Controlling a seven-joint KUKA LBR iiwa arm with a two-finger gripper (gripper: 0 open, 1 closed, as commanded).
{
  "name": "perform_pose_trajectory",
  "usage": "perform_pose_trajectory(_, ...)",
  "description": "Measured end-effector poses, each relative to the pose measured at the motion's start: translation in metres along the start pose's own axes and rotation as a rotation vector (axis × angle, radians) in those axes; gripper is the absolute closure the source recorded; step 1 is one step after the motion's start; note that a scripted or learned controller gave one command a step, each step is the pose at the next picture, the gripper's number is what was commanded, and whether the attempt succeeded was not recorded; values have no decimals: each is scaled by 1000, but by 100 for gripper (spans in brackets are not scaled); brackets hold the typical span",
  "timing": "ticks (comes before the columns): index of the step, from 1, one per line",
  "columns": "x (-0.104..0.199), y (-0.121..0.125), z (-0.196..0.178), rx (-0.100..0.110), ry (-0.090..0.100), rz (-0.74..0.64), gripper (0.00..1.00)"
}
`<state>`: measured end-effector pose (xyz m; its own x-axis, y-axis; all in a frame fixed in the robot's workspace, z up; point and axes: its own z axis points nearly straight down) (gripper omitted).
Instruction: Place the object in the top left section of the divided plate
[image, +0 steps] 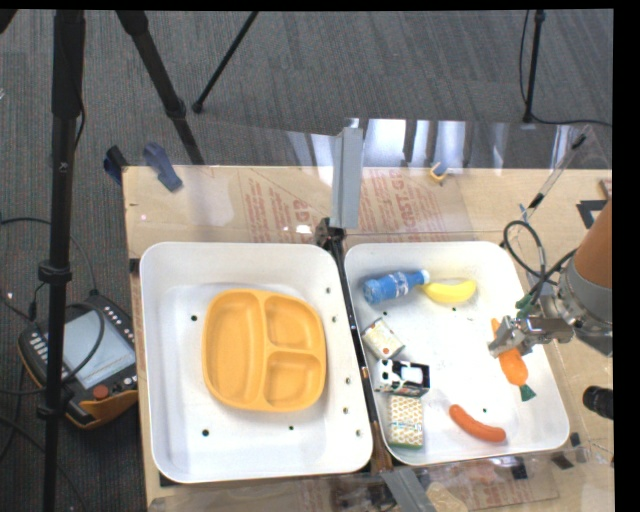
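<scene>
The divided plate (265, 350) is plain orange-yellow, and the 2 bins (160, 300) are white. In the right bin the bottle (393, 285) is blue, the banana (449, 291) yellow, the carrot (514, 368) orange with a green tip, and the sausage (477, 423) red-orange. The small carton (403, 376) is black and white.

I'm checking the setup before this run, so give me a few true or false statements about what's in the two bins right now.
1. The divided plate lies in the left bin. True.
2. The plate already holds the banana. False: the banana lies in the right bin, beside the blue bottle.
3. The end effector is over the right bin, by the carrot. True.
4. The sausage lies at the right bin's far edge. False: it lies near the front edge.
</scene>
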<state>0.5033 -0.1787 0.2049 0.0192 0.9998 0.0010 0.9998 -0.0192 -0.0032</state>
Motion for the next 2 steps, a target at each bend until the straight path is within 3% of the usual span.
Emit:
perform_pose_trajectory(1,88,115,-14,-1,-1,-214,100)
perform_pose_trajectory(2,170,76,20,3,0,-337,100)
